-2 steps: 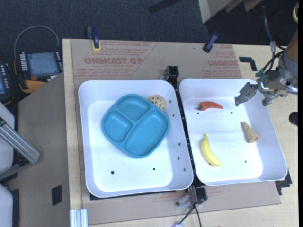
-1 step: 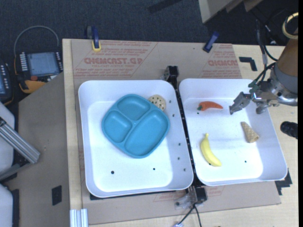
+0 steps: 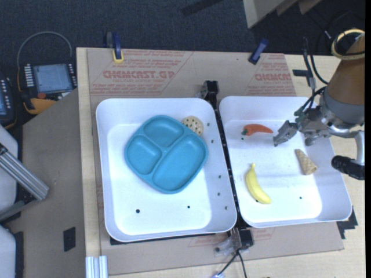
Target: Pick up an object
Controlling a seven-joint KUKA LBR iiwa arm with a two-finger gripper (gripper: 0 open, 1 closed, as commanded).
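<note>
In the right bin (image 3: 330,204) lie a red chili pepper (image 3: 257,130) at the back left, a yellow banana (image 3: 256,184) near the front left, and a tan cone-shaped piece (image 3: 306,161) toward the right. My gripper (image 3: 300,134) hovers over the back right of this bin, just right of the pepper and a little behind the cone. It is open, with its dark fingers (image 3: 283,135) spread and nothing between them.
The left bin (image 3: 116,213) holds a blue divided plate (image 3: 166,153) with a round cookie (image 3: 192,123) at its back right edge. A black clamp (image 3: 210,90) sits between the bins at the back. Cables hang near the arm at the right.
</note>
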